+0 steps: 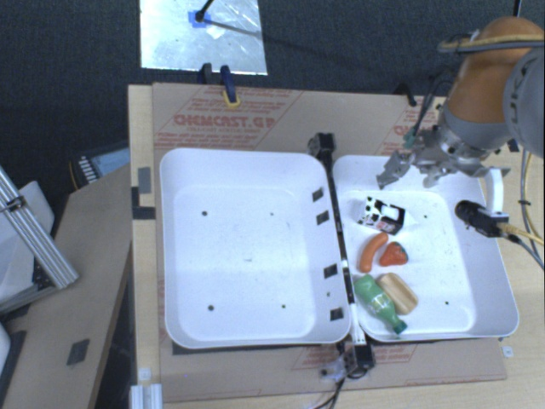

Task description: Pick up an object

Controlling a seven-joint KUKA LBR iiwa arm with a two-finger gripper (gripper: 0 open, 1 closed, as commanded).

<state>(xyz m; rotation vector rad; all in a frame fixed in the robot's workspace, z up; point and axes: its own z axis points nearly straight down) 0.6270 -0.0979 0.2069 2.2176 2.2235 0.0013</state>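
Observation:
The right bin (477, 271) holds several small objects along its left side. A black-and-white box (381, 215) lies farthest back. Below it are an orange sausage-shaped piece (372, 251) and a red piece (393, 253), touching each other. A green bottle (379, 303) and a tan bun-like piece (398, 292) lie near the front left corner. My gripper (410, 171) hangs over the back of the right bin, above and behind the box. Its fingers are spread open with nothing between them.
The left bin (170, 254) lies beside the right one, with a black clip-lined divider (334, 228) between them. A black fitting with cables (477, 217) hangs over the right bin's right side. A shiny plate (203, 24) lies behind the bench.

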